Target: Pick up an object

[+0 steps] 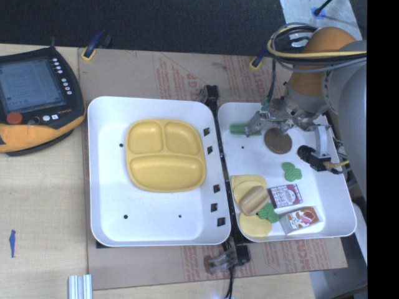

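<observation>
I take the right bin [336, 226] as my landmark. At its near edge I see a red-and-white packet [303, 218] beside a yellow plate [252, 223], with a bun-shaped piece [252, 199] and a green leafy piece [269, 213] on the plate. Just beyond the packet lies a small dark red box [285, 195], and past that a green lobed piece [291, 171]. Toward the bin's far end a brown disc [278, 142] rests on the floor, with a green cylinder [239, 129] near the far left corner. The gripper [272, 118] stands over the bin's far end, just above the disc; I cannot tell how its fingers are set, and I see nothing between them. Left of this bin, the left bin [106, 223] holds a yellow divided tray [166, 155]. Further left on the surface [37, 217] sits a teach pendant [34, 95].
</observation>
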{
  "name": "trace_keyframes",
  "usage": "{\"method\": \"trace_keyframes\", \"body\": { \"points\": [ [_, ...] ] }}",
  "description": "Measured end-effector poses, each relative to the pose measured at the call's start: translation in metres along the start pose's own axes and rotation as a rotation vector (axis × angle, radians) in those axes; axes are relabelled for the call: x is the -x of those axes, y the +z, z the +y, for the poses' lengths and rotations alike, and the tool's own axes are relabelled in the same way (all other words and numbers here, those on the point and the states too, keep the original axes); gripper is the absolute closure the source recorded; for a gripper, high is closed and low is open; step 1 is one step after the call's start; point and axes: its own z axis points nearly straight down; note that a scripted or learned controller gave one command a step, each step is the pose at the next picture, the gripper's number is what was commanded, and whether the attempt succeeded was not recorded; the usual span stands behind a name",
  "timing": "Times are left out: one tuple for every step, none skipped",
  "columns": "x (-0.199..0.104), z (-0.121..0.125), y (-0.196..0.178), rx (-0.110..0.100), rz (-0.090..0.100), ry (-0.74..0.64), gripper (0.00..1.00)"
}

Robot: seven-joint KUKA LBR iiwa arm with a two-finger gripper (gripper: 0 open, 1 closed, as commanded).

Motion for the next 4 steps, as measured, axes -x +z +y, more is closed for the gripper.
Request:
{"method": "trace_keyframes", "body": {
  "points": [
    [-0.037, -0.003, -0.014, -0.007, 0.002, 0.000, 0.00],
    [0.022, -0.002, -0.060, -0.001, -0.002, 0.008, 0.00],
    [0.015, -0.070, 0.006, -0.017, 0.004, 0.004, 0.00],
    [-0.018, -0.138, 0.002, -0.012, 0.004, 0.004, 0.00]
  ]
}}
